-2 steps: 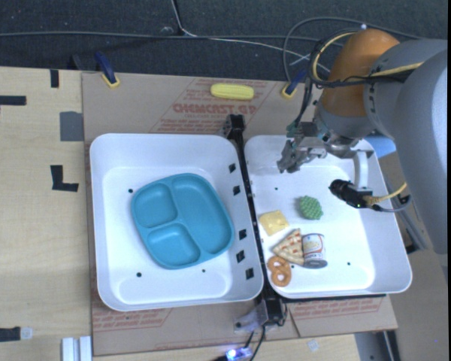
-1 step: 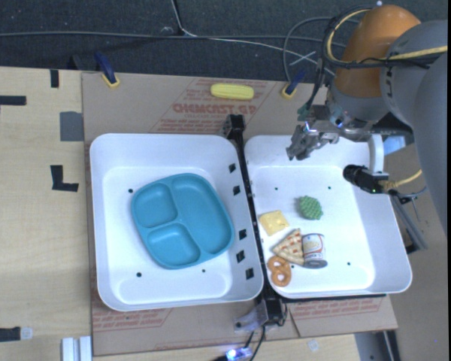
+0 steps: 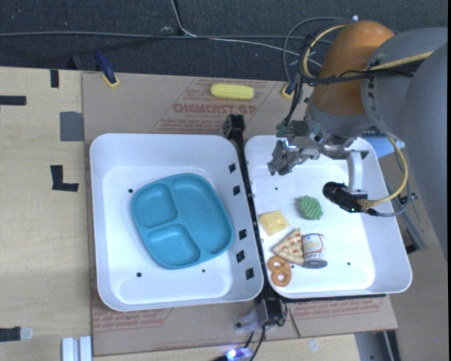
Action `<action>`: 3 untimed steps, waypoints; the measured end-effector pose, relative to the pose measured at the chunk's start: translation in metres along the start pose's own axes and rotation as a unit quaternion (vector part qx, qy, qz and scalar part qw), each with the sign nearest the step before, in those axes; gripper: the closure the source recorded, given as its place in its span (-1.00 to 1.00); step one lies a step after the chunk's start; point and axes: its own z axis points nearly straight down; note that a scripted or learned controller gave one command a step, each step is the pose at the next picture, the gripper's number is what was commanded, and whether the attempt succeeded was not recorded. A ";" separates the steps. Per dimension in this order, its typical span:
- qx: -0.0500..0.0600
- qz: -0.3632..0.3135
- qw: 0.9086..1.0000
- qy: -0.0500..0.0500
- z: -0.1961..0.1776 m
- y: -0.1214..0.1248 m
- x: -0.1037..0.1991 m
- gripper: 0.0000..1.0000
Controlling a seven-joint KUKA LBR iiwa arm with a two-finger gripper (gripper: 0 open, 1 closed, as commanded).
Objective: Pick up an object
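The right bin (image 3: 376, 273) holds several small items: a green knobbly piece (image 3: 310, 207), a yellow cheese-like square (image 3: 273, 222), a pizza-slice toy (image 3: 289, 245), a small can lying on its side (image 3: 313, 250) and a pretzel (image 3: 280, 272). My gripper (image 3: 283, 159) hangs over the bin's far left part, above and left of the green piece, apart from all the items. Nothing shows between its dark fingers.
The left bin (image 3: 109, 201) holds a blue divided plate (image 3: 182, 219). A yellow banana-like object (image 3: 231, 91) lies on the cardboard behind the bins. A black camera piece (image 3: 344, 195) hangs on the arm over the right bin.
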 end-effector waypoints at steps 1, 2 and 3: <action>0.000 -0.001 1.000 0.000 -0.004 -0.017 0.049 1.00; 0.001 0.000 1.000 0.000 -0.007 -0.040 0.086 1.00; 0.000 -0.001 1.000 0.000 -0.017 -0.060 0.128 1.00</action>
